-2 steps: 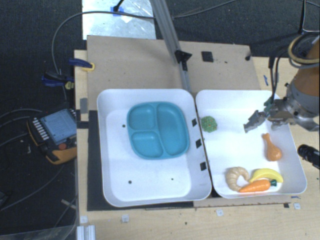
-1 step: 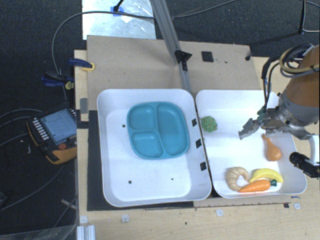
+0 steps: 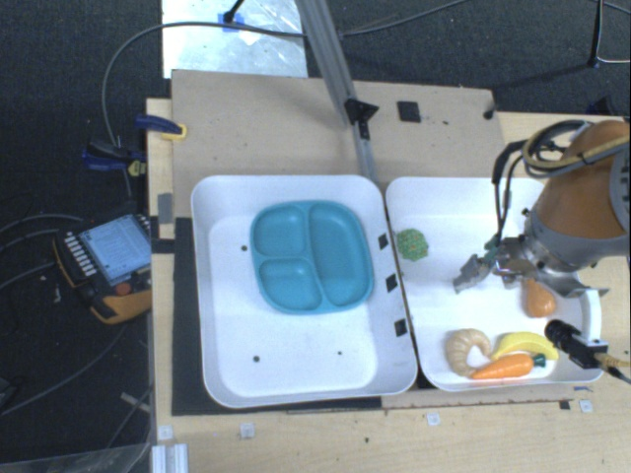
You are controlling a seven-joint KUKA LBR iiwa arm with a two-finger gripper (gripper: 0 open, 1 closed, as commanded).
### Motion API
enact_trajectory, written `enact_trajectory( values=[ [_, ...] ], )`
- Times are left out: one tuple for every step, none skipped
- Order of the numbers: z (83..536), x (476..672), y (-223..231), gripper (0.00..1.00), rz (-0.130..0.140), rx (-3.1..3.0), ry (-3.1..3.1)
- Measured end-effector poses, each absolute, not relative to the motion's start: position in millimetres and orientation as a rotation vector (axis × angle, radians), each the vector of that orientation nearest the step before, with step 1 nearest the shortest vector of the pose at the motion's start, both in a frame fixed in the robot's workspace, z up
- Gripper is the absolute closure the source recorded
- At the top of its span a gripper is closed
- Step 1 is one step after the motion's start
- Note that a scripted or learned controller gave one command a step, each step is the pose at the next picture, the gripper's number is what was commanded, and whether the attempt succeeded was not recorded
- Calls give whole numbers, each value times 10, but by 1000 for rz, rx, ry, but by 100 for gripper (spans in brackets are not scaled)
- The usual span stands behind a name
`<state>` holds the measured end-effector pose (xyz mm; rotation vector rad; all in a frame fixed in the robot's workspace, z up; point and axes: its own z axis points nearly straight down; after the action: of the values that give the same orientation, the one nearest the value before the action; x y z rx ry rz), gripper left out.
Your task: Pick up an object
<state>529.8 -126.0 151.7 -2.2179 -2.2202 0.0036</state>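
Observation:
The right bin (image 3: 444,215) holds several toy foods. A green broccoli-like piece (image 3: 412,244) lies near its left wall. A beige croissant-shaped piece (image 3: 465,349), a yellow banana (image 3: 525,344) and an orange carrot (image 3: 505,367) sit together at the front. An orange rounded piece (image 3: 538,299) lies beside the arm's wrist. My gripper (image 3: 485,270) hangs over the middle of the right bin, to the right of the green piece and just left of the orange rounded piece. Nothing shows held in it.
A blue divided plate (image 3: 312,256) rests in the left bin (image 3: 296,363). The grey arm with its orange band (image 3: 584,200) covers the right bin's far right side. A slanted grey pole (image 3: 335,57) rises behind the bins.

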Motion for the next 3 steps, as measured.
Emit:
enact_trajectory(
  values=[
    [1086,5278,-1303,0,3,-2219,-2221],
    [1219,5297,-1304,100,-3,-2221,-2225],
    [1674,5278,-1362,100,-5,-2225,-2226]
  ],
)
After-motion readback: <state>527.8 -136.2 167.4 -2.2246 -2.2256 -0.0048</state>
